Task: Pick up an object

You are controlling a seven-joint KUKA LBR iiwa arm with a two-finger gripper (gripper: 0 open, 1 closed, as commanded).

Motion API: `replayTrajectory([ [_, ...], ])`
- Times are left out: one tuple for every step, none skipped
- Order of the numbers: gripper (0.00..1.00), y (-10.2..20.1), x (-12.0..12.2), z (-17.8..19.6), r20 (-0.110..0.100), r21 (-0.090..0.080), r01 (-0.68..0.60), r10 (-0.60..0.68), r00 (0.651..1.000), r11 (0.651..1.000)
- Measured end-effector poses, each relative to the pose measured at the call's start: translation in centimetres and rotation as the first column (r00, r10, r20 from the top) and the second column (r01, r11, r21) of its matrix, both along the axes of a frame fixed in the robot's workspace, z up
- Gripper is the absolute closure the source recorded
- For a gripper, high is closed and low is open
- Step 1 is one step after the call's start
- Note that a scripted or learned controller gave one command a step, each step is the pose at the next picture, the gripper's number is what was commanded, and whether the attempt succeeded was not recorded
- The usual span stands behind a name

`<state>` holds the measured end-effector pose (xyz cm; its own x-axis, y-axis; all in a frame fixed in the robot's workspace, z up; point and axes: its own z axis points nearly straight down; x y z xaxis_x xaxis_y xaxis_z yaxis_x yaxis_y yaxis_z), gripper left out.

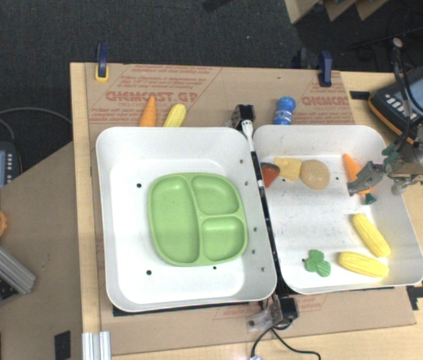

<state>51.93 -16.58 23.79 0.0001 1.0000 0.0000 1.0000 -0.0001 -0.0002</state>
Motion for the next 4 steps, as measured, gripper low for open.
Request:
replayTrajectory([
  [0.00, 20.3, 7.5, 6.6, 0.012, 0.003, -0.018, 0.018, 1.000, 1.000],
  [0.00, 16.1, 3.6, -6.1, -0.016, -0.001, 0.004, -0.004, 1.000, 1.000],
  [0.00, 11.4, 11.1, -5.3, 0.006, -0.004, 0.003, -0.003, 1.000, 1.000],
  [0.00, 10.3, 15.1, 6.1, 0.017, -0.003, -0.002, 0.002, 1.000, 1.000],
])
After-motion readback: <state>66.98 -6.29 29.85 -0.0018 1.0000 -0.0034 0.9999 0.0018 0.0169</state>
